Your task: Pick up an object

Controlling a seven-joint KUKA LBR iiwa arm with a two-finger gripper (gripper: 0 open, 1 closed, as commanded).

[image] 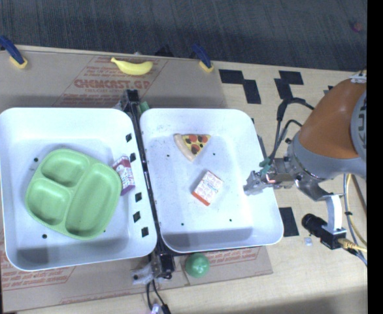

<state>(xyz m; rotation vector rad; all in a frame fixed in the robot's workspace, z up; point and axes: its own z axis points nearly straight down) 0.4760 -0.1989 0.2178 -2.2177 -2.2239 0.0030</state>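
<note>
the arm comes in from the right, and its jaws hang over the right rim of the right bin [270,208], at about the height of the small card packet; from where i stand i cannot tell whether they are released or clenched, and nothing shows between them. the nearest thing to pick is that red and white packet [207,188], lying flat on the bin floor a short way to the left of the jaws. further left and away from me lies the toy pizza slice [192,143], well apart from the packet. beyond the divider, far left of the jaws, the left bin [8,175] holds a green divided plate [74,192] with a small dark wrapper [124,173] touching its right edge. a yellow banana [132,65] and a green ball [196,265] sit out on the worktop [296,286], outside both bins. nothing looks picked yet. to do this step well, i'd say the jaws should clear the rim first, travel left until centred over the packet, turn to span its narrow sides, and come straight down, since a flat thing like that probably slides if nudged from one edge.
</note>
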